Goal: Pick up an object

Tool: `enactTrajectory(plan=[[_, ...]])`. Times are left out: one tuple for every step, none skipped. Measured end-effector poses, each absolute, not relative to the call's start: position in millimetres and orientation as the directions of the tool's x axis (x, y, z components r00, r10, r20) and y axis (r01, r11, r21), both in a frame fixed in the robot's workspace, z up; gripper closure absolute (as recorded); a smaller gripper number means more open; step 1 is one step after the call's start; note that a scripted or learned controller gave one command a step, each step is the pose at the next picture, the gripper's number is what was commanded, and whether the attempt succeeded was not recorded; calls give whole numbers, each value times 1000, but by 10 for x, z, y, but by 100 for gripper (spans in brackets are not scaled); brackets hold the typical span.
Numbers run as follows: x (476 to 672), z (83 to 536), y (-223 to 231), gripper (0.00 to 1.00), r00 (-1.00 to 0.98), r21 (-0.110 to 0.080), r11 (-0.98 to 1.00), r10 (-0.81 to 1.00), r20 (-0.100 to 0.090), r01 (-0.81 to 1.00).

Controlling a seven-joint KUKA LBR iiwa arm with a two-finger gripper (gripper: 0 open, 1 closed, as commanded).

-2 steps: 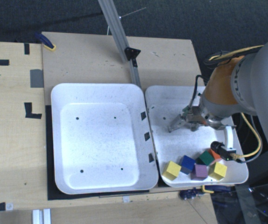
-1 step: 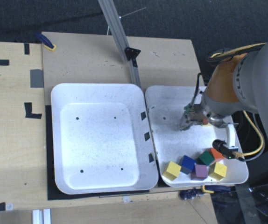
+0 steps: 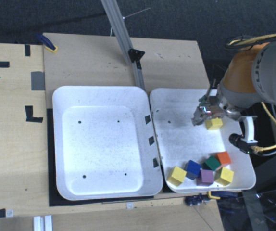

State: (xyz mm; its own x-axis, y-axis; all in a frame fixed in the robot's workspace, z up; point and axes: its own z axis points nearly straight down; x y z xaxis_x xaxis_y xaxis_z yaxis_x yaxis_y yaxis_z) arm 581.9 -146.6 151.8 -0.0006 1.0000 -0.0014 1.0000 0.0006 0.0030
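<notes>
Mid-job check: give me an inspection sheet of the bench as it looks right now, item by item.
Surface: tan wooden bench bearing left white bin and right white bin.
Job's things: yellow cube beside the gripper; near the right bin's front edge, yellow cube, blue cube, purple cube, green cube, orange cube, yellow cube.
Clutter: nothing seen.
Grippers: two-finger gripper low over right bin.
Cables: yellow cable over the arm.
Surroundings: grey metal pole.

The gripper point(image 3: 201, 115) is over the right bin point(image 3: 176, 129), near its far right part. One block point(image 3: 214, 124) lies just right of the gripper. A group of blocks point(image 3: 203, 171) lies nearer to the camera than the gripper. The left bin point(image 3: 66, 105) is well to its left.
</notes>
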Motion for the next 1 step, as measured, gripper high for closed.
enactTrajectory(plan=[[5896,1969,-1443,100,-2,3,2,1000,-1,1000]])
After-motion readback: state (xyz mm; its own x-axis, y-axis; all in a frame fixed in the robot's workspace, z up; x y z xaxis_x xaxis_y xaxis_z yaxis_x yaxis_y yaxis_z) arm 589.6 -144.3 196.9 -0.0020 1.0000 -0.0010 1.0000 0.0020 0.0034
